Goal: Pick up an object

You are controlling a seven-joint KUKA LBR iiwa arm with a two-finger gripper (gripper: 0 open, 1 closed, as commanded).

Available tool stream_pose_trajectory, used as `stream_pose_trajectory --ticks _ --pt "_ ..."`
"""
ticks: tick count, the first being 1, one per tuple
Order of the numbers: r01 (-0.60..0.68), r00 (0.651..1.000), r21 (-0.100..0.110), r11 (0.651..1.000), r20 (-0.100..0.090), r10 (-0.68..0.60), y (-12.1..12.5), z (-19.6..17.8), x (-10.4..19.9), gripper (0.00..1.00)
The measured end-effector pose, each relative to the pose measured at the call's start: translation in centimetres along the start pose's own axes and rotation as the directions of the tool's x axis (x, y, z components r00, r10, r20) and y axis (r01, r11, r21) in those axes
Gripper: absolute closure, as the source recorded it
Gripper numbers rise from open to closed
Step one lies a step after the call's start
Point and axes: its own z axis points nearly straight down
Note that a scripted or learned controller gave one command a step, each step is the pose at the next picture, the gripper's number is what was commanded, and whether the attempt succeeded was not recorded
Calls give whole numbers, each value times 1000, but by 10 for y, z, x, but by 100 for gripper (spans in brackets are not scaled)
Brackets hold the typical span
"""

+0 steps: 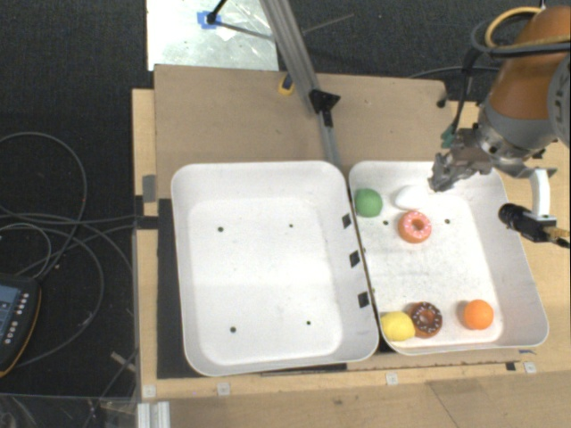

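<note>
The gripper (442,182) hangs over the top of the right bin (500,266); open or closed cannot be told. That bin holds one green ball (368,202), one pink donut (414,226), one yellow lemon (398,326), one brown donut (426,318) and one orange (478,314).

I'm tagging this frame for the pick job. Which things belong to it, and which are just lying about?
Job: tool; right bin; in it green ball, pink doughnut, yellow ball, chocolate doughnut, orange ball.

Lying about: left bin, floor cables, handheld pendant.
</note>
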Motion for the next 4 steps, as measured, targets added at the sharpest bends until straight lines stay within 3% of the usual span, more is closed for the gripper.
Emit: stream_pose_trajectory --ticks 1,2,3,4 --pt "1 1000 4 1000 -1 -1 1 -10 0 100" --pt "5 1000 8 1000 -4 -5 -6 -16 48 100" --pt "5 1000 9 1000 -4 -5 -33 -13 97 100" --pt "6 1000 8 1000 -5 -6 -37 -7 146 100"
